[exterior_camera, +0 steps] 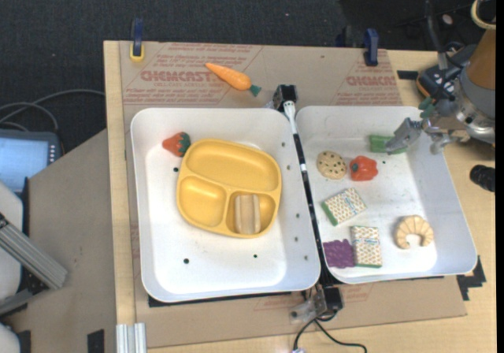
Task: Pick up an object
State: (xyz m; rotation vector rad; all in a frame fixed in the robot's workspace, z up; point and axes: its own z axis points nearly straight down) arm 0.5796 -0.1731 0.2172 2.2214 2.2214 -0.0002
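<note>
the grey arm comes in over the far right corner of the right white bin [453,209], and its gripper [408,137] hangs low there, right against a small green flat piece [380,143] lying near the bin's far wall. whether the fingers are apart or together i cannot tell; the metal tip is too blurred and small to read, and nothing can be seen held by it.

the green piece looks like the likeliest target, judged only from how close the gripper is. it seems a light, stiff plastic toy, thin and low against the bin floor, so a grip would probably need to come straight down across its narrow width; a slanted approach may just push it along the smooth floor towards the wall.

other candidates lie in the same bin: a round tan chocolate-chip cookie [331,164] with a red toy pepper [363,168] just beside it, a pale green-patterned square cracker [344,206], a second patterned cracker [366,246] touching a purple bunch of toy grapes [339,253], and a beige croissant [413,232] near the right wall. all look light and rigid; the pepper and croissant, being rounder, may roll out of a pinch.

in the left white bin [150,209] sits a yellow divided plastic plate [224,166], with a red toy strawberry [176,143] at its far left corner. an orange toy carrot [230,76] lies on the cardboard-covered desk [118,91] behind the bins.
</note>
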